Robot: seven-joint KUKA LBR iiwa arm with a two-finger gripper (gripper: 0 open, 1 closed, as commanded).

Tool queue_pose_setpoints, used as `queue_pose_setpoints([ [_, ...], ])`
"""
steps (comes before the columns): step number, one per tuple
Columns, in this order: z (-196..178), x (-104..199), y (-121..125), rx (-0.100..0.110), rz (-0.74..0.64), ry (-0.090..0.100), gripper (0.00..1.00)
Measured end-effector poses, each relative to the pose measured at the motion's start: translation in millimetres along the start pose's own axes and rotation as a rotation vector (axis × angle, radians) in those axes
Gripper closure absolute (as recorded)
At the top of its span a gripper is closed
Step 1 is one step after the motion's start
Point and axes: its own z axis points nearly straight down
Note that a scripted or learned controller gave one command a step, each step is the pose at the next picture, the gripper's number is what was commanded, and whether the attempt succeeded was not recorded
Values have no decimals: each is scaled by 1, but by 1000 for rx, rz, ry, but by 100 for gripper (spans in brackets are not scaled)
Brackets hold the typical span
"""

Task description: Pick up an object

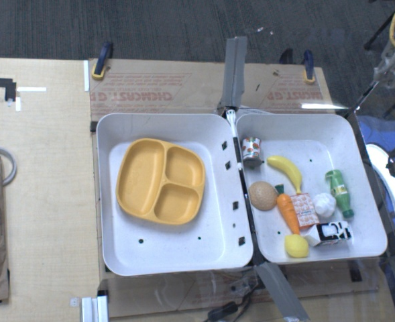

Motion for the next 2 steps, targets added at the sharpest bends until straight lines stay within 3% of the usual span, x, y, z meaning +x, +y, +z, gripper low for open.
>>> queue_pose_setpoints([
  [1,50,2,-4,-2,-393,1,100],
  [2,69,1,-3,-2,-689,-1,100],
])
